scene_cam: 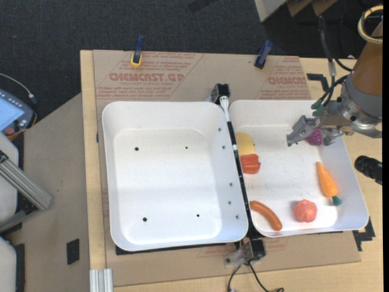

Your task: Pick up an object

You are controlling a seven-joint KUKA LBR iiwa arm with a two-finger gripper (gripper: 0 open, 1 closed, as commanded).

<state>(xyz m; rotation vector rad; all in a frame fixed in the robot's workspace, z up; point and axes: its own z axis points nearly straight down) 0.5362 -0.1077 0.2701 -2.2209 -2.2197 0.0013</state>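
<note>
The right bin (285, 111) serves as the landmark here, since every loose object lies inside it while the left bin (164, 175) beside it carries nothing to grasp. The arm (368, 72) reaches in over the right bin's far right corner, and its hand (310, 132) hangs low above the bin floor there. A small purple object (315, 137) sits right at the hand, partly covered by the grey fingers; it looks like the thing being gone for, but whether it lies between the fingers or just beside them I cannot tell, nor whether the fingers stand apart or together.

The other items are spread out, which leaves each one room for a grasp. A yellow piece (244, 143) and an orange-red block (250, 163) lie touching each other against the bin's left wall, pressed near the divider where a hand would have little clearance. A sausage-shaped toy (266, 215) rests near the bin's near left corner. A red round fruit (306, 210) sits along the near wall, and a carrot (326, 181) lies along the right wall, pointing toward the far side.

By my judgement the task is at the grasp stage: the hand is placed at the purple object, well apart from the rest, so a lift would disturb nothing else. Both bins rest on a cardboard sheet (152, 72) clamped to the tabletop.
</note>
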